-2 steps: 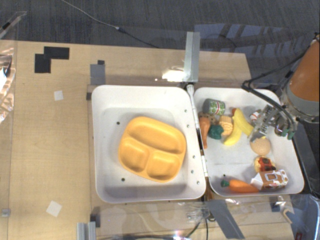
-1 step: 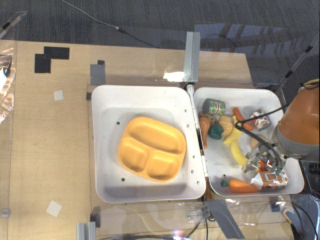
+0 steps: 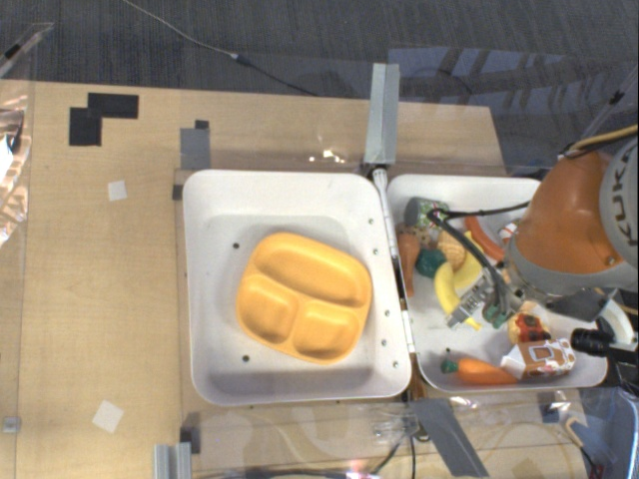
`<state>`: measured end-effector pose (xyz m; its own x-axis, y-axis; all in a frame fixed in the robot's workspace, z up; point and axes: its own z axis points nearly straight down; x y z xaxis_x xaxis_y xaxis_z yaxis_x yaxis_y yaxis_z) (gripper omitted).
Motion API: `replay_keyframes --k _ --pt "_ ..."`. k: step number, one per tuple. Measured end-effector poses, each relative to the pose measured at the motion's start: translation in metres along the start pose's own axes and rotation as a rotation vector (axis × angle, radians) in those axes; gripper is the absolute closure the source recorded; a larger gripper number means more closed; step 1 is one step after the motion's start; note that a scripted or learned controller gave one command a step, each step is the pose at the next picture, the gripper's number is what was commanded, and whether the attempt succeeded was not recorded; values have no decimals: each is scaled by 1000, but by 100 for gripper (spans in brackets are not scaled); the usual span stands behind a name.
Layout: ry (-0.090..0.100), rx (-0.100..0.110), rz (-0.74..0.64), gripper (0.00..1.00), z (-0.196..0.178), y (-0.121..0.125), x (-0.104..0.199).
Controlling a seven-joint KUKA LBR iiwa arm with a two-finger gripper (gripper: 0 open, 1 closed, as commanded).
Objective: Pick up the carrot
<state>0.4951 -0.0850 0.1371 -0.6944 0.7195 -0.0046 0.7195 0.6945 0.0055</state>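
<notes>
Orange carrot [image 3: 482,371] with green top, plain yellow sectioned tray [image 3: 303,294], two white bins [image 3: 200,297], yellow banana [image 3: 448,287], pale wood worktop [image 3: 90,297] with black squares [image 3: 100,116], orange-banded grey arm [image 3: 569,230]

Robotics lab, wood bench [image 3: 90,297] w/ two white bins [image 3: 200,267], taped markers [image 3: 100,116], cables [image 3: 200,38]
</notes>
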Motion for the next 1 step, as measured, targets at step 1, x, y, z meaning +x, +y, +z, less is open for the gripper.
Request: replay_keyframes --k 1 --pt "-1 2 106 100 -16 -41 -33"
